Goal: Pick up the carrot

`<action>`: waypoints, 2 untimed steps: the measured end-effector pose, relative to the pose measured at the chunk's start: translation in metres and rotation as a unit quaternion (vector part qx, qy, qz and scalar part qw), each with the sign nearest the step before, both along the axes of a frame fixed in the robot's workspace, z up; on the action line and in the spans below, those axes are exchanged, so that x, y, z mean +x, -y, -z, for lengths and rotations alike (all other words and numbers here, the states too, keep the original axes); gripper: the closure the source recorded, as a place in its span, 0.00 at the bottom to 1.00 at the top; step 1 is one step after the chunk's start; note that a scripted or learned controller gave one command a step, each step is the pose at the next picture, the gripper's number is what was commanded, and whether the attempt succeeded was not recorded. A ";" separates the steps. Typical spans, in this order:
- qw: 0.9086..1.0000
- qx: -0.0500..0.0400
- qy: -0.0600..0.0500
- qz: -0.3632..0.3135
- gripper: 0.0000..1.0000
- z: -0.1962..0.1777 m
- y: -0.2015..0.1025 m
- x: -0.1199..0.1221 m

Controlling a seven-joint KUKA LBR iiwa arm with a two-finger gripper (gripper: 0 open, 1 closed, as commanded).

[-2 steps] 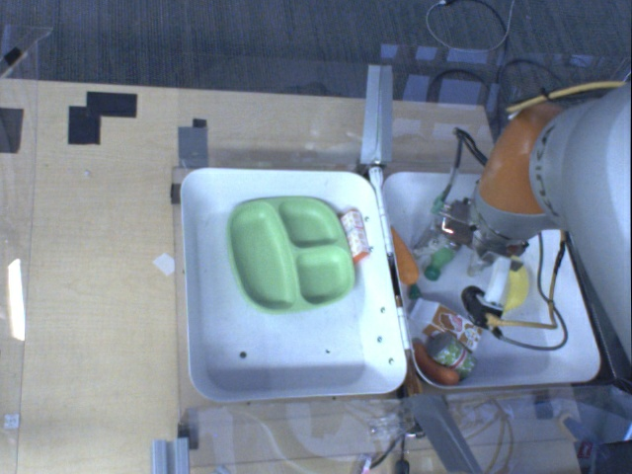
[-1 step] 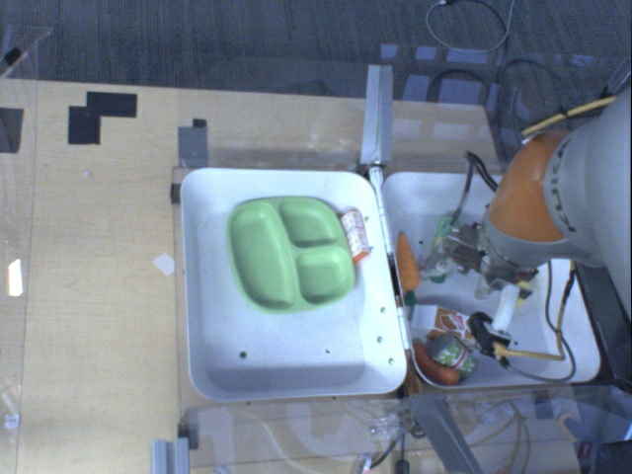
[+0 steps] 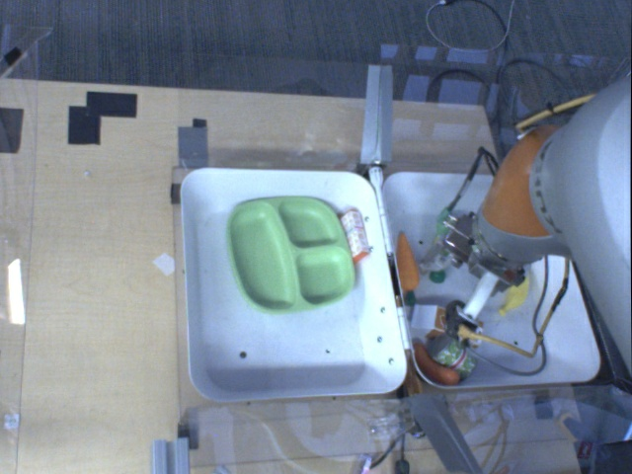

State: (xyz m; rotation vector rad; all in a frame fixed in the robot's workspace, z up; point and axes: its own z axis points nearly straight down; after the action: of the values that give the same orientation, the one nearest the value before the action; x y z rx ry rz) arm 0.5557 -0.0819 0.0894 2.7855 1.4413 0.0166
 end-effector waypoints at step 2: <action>1.000 0.001 0.003 -0.003 1.00 -0.011 -0.001 0.003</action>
State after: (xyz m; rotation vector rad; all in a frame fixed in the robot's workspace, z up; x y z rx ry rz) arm 0.5588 -0.0807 0.1001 2.7807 1.4479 0.0249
